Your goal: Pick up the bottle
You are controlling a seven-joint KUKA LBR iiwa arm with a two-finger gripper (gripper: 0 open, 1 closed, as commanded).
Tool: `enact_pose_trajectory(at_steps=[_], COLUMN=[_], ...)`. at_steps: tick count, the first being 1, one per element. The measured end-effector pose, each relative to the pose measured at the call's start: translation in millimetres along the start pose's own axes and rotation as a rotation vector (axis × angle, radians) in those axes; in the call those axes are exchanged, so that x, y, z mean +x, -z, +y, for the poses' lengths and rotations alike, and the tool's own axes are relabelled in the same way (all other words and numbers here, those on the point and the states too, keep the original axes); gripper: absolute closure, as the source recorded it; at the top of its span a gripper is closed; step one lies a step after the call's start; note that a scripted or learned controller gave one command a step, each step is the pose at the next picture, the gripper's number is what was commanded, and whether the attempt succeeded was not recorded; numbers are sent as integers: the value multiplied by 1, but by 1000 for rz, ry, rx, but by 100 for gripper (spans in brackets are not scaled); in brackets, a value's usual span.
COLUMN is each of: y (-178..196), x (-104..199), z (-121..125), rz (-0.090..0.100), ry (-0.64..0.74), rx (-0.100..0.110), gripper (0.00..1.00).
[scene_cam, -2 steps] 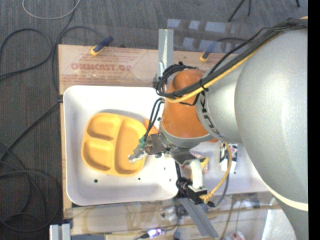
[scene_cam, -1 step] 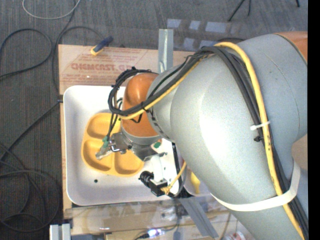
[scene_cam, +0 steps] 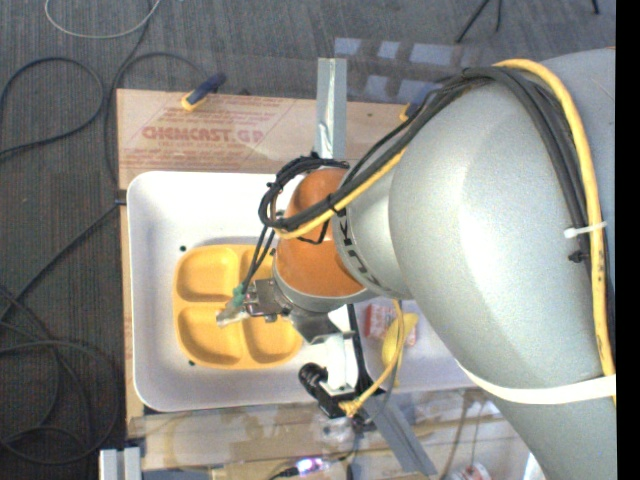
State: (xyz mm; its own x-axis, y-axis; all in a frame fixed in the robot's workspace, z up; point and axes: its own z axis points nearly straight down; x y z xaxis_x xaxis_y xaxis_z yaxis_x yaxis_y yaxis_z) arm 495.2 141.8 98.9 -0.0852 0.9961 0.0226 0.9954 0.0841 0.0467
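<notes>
My gripper (scene_cam: 240, 308) hangs low over a yellow divided tray (scene_cam: 210, 288) in the left white bin (scene_cam: 150, 208), above the tray's right compartments. The orange wrist band (scene_cam: 315, 243) and grey arm hide much of the scene to the right. A clear item with a red label, probably the bottle (scene_cam: 382, 318), peeks out beneath the arm just right of the gripper, mostly hidden. It lies apart from the gripper.
A cardboard sheet (scene_cam: 200, 133) printed with red letters lies behind the bin. A metal bar (scene_cam: 330, 93) runs between the bins at the back. Yellow and black cables (scene_cam: 395, 353) dangle from the arm near the front edge.
</notes>
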Motion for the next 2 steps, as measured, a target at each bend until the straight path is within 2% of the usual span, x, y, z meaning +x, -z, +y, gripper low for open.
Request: enact_pose_trajectory(at_steps=[1, 2], y=[86, 53], x=[-92, -75], z=[-17, -8], rz=[-22, -40], ry=[65, 122], rx=[53, 42], gripper=[0, 0])
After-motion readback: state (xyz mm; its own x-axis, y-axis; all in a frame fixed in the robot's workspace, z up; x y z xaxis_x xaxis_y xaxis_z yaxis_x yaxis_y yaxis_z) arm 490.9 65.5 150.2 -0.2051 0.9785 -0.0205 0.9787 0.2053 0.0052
